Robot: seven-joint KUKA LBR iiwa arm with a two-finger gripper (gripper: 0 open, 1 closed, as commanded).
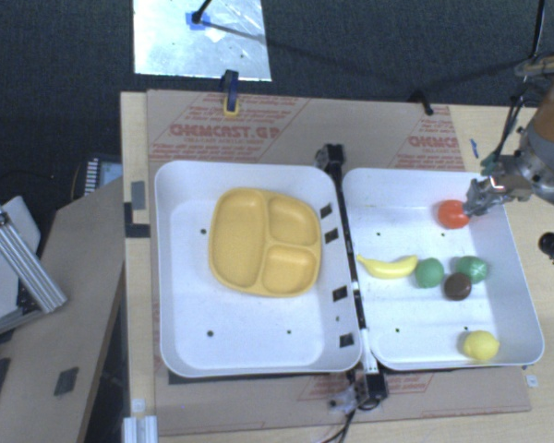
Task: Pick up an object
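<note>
Dark carpet surrounds a bench (286, 118) covered in printed cardboard, bearing 2 white bins side by side. From the right edge the arm (549, 146) reaches in low, its gripper (480, 195) at the upper right corner of the right bin (415, 192), just beside a small round orange-red object (452, 213); whether its fingers are spread or closed I cannot tell. Lower in that bin lie a banana (388, 266), 2 green balls, a brown ball and a lemon (480, 344). Within the left bin (180, 275) rests a yellow divided plate (263, 241)
</note>
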